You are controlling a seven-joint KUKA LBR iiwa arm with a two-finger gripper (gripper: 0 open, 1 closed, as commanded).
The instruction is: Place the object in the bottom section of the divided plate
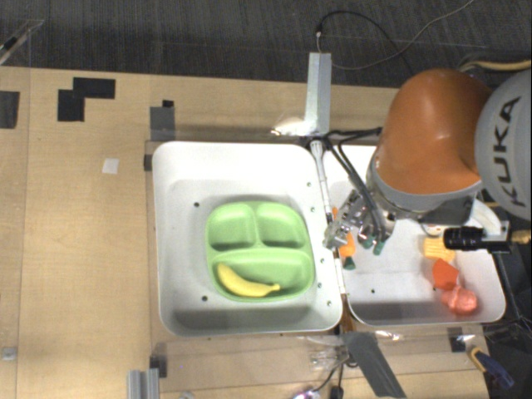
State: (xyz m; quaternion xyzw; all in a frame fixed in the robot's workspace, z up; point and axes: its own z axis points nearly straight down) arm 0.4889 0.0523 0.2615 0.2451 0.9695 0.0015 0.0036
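The light wooden surface [75, 248] carries two shallow white plastic bins: the left bin [179, 223] and the right bin [399, 293]. In the left bin sits one green three-section divided plate [259, 252]. One yellow toy banana [243, 283] already lies in its bottom, near section. It is judged light, stiff and smooth, so somewhat slippery; pinching across its thick middle would suit best. The right bin holds one orange block [445, 275], one pink-red rounded piece [460, 301] and one yellow block [439, 248]. The end effector [359, 233] hangs over the right bin's left edge; whether it is apart or together cannot be told.
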